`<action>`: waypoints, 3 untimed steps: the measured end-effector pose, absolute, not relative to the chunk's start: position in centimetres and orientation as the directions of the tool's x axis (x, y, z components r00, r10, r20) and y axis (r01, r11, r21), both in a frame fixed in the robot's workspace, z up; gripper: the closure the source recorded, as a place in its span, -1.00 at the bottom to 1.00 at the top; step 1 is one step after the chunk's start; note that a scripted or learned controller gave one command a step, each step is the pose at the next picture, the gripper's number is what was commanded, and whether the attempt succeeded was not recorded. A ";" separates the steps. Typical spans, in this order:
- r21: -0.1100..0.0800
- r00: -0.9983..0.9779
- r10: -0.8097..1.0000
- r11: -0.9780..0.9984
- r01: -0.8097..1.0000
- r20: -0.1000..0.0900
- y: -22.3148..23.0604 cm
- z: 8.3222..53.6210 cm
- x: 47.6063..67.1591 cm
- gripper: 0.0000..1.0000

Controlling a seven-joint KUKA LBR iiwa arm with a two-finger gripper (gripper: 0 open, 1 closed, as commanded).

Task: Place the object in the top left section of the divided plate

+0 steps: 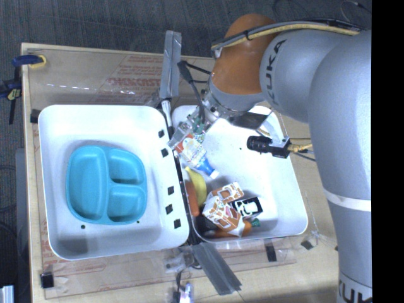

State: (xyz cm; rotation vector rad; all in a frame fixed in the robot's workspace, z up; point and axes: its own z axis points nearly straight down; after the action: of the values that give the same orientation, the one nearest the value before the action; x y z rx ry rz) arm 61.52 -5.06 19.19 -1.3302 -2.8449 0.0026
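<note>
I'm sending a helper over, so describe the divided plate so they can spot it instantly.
Look at the left white bin. Lying flat in its middle is the divided plate, bright blue with three compartments, the one blue item in that bin.

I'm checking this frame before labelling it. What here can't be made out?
- Gripper: the arm's wrist covers it from above, so its state is unreadable.
- Items under the gripper: too small and jumbled to identify.
- Pile in the right bin: pieces overlap, hiding the lower ones.
- Arm: cut off by the lower edge.
</note>
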 end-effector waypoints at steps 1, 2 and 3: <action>-0.001 -0.728 0.685 0.728 0.685 0.000 3.4 19.2 61.6 1.00; -0.002 -0.827 0.563 0.827 0.563 0.001 10.3 12.8 59.7 1.00; -0.001 -0.776 0.631 0.776 0.631 0.000 11.1 20.2 57.2 1.00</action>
State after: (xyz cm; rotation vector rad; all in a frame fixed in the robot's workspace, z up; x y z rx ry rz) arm 57.25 11.13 20.19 -1.0515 -2.9601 0.0019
